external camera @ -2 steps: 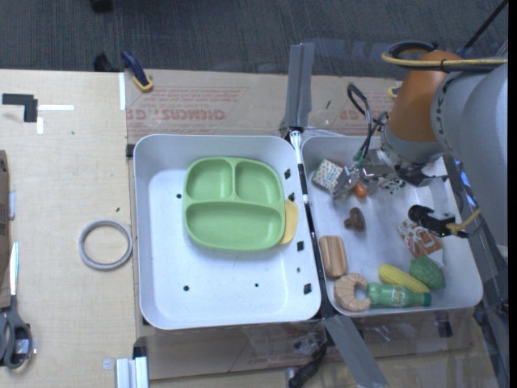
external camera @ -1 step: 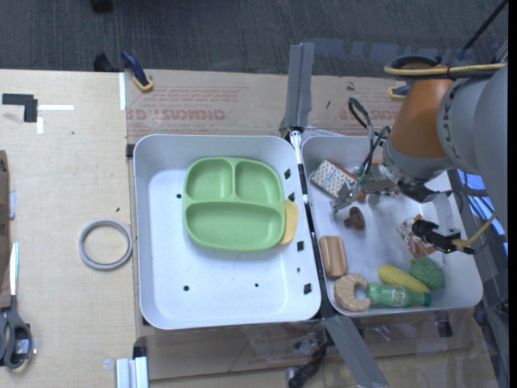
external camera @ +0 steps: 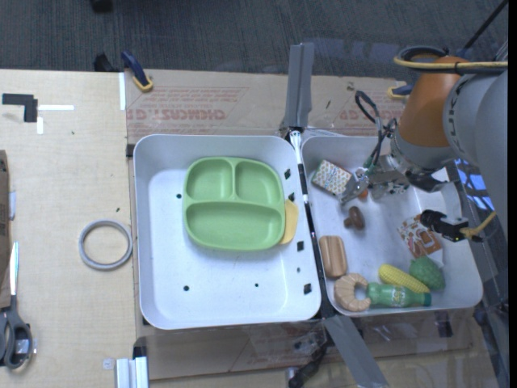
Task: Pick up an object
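- Fingers low in right bin, beside patterned packet; spread cannot be told (blurred).
- Brown lump just below.

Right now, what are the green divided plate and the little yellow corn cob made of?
The green divided plate looks like moulded plastic: one even matte colour, rounded raised ridges. The little yellow corn cob seems to be a plastic toy: smooth and evenly bright yellow. It could also be rubber; the view is too small to tell.

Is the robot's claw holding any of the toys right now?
I can't tell. The gripper hangs over the right bin, next to the patterned packet and above the small brown toy.
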Robot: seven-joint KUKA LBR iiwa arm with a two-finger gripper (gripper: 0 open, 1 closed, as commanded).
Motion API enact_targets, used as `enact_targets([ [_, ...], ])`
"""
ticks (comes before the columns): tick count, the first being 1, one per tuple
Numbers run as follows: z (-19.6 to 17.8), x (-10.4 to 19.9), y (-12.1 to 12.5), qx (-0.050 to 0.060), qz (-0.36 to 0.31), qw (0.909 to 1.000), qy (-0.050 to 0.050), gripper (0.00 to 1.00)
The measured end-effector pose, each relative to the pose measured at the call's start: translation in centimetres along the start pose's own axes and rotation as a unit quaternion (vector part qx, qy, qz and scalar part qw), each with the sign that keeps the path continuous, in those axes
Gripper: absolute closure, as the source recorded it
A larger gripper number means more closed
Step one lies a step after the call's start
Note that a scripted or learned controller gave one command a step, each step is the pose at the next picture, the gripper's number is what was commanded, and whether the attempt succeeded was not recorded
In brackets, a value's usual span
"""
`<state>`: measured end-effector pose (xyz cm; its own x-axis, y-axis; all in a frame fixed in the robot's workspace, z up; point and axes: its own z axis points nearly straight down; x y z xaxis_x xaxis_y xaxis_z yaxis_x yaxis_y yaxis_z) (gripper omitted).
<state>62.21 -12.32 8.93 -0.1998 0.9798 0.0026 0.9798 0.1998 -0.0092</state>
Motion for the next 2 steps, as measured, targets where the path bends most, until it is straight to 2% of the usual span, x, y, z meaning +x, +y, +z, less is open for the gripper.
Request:
enact_targets([
  [1,-0.3,1.6,4.0,-0.004,-0.036,0.9994,-0.002,0.00],
  [2,-6.2,1.7,4.1,-0.006,-0.106,0.9944,-0.003,0.00],
])
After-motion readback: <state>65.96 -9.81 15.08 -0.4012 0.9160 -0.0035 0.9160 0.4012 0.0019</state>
